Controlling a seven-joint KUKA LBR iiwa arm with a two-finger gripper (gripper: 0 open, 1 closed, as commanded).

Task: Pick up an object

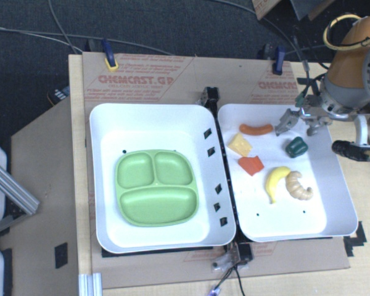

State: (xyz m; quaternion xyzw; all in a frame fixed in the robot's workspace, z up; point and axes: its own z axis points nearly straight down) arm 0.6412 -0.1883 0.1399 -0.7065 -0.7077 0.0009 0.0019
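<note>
The right bin (333, 217) holds several toy foods: an orange sausage (256, 129), a yellow cheese wedge (239, 144), a red block (251, 164), a dark green piece (296, 147), a yellow banana (275, 182) and a beige curled piece (300, 187). My gripper (299, 122) hovers over the bin's far right corner, just above the dark green piece and right of the sausage. Its fingers are spread open with nothing between them.
The left bin (105, 165) contains a green divided plate (156, 187). A black divider with clips (217, 165) runs between the bins. The arm's grey and orange body (351, 60) stands at the right. Cables lie on the dark floor behind the bench.
</note>
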